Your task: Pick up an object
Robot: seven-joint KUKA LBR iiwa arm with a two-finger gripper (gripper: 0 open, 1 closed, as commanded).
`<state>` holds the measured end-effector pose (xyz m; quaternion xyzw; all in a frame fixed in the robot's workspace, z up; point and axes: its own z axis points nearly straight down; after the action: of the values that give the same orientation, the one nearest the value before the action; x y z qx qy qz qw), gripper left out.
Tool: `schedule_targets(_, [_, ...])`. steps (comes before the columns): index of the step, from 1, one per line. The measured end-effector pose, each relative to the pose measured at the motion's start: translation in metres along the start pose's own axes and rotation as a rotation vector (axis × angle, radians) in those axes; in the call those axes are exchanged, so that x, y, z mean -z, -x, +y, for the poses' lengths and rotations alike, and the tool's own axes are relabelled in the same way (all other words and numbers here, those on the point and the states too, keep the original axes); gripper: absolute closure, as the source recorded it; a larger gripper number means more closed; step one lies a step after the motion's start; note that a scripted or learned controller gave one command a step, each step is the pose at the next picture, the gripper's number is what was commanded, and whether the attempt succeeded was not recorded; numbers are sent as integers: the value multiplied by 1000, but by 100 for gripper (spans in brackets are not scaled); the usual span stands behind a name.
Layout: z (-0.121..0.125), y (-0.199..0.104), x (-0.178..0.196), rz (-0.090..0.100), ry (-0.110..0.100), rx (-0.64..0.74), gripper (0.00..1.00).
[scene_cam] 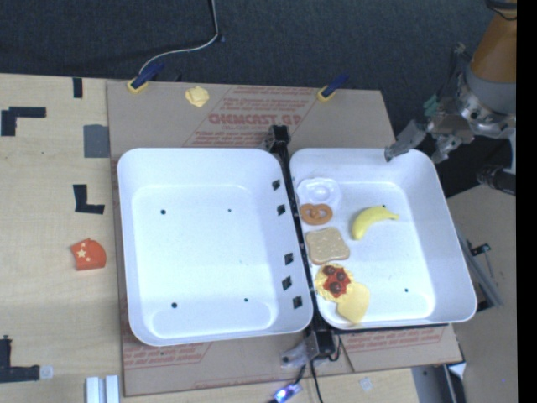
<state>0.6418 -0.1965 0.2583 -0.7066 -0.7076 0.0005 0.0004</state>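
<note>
Gripper [419, 141]: I see it at the far right corner of the right bin [436, 217], hovering just over the rim. Can't tell its state from this angle.
Arm [491, 57]: grey w/ orange band, coming in from the right, above and right of the gripper.
Banana [372, 219]: yellow, lying in the right bin, below and slightly left of the gripper, well apart from it. Nothing touching it.
Pretzel [315, 214]: brown, left of the banana, near the divider side, farther from the gripper.
White piece [319, 190]: just above the pretzel, hard to read vs the white bin floor.
Toast slice [326, 245]: tan, just below the pretzel.
Red-topped item [336, 280]: below the toast, touching a pale yellow piece [353, 302] at the bin's near edge; farthest from the gripper of the bin's lot.
Left bin [201, 242]: far left of the gripper, white.
Outside bins: small yellow lump [197, 96] on the cardboard [252, 120], left of the gripper; red block [89, 254] on the bench, far left & lower.
</note>
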Motion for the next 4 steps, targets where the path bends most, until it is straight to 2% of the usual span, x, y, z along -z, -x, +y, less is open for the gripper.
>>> schedule_targets(1, [11,27,-164,2,-12,-1,0])
schedule_targets(2, [-45,-34,-174,0,-2,2,0])
schedule_targets(3, [-43,-32,-163,-1,2,1,100])
schedule_targets(4, [32,-66,2,-3,23,6,100])
